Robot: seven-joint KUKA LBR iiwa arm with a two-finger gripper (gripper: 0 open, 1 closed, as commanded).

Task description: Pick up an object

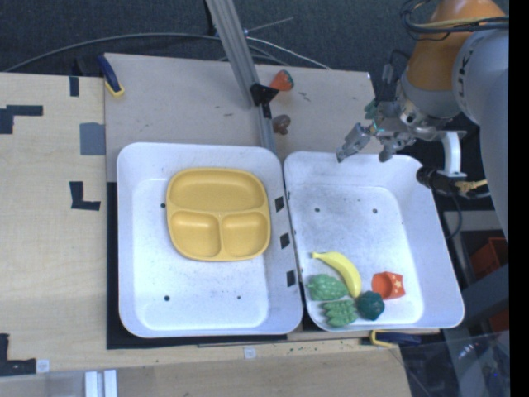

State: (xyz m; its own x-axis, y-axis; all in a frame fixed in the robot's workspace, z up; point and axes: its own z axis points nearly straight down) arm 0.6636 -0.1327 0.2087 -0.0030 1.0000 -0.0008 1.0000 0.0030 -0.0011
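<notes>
A slanted overhead view shows a desk (190, 89) carrying two shallow white bins side by side. The left bin (140, 238) holds a yellow divided plate (219, 213) with three compartments, lying flat in the upper middle of the bin.

The right bin (430, 230) holds a small cluster of toy food in its lower corner, near the front wall. A yellow banana (340, 269) lies on a slant, its lower end touching a bumpy green vegetable (326, 288). Just below sits a second ridged green piece (338, 312), and beside it a dark green round item (370, 305). A small red-orange block (388, 284) sits just to the right, slightly apart from the banana.

Any of these could serve as the object to pick up. They look like light, stiff plastic — likely smooth and a little slippery. The banana seems the easiest choice: a grasp across its narrow middle would suit it, though its neighbours crowd one side. The red-orange block stands freer and offers flat faces.

The grey arm reaches in from the right, an orange band above its wrist. Its end effector (364, 145) hangs over the far rim of the right bin, well apart from the toys. Its two fingers are spread apart and hold nothing — they touch no object.
</notes>
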